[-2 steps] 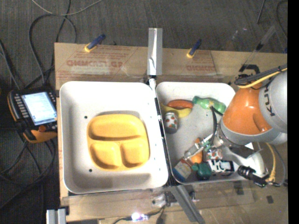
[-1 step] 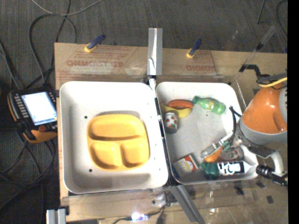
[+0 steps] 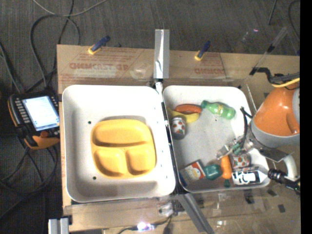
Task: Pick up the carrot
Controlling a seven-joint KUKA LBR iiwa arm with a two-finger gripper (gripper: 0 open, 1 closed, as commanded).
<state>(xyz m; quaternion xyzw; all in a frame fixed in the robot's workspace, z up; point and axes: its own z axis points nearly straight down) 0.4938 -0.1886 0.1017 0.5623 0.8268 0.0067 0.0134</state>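
Here, a gripper [image 3: 235, 151] low in the right bin [image 3: 204, 88], under the grey and orange arm [image 3: 277, 117]. Wide or narrow? Cannot tell. Just in front of the gripper, very close, the orange carrot [image 3: 225, 166], lying on the bin floor. Left of the carrot, a small teal thing [image 3: 212, 171] and a little carton [image 3: 193, 171]. Right of it, a black and white packet [image 3: 246, 177]. Farther back and left of the gripper, a green bottle [image 3: 218, 109] and a spotted ball [image 3: 178, 126]. Way off left, a yellow tray [image 3: 124, 146] in the other bin [image 3: 69, 130].
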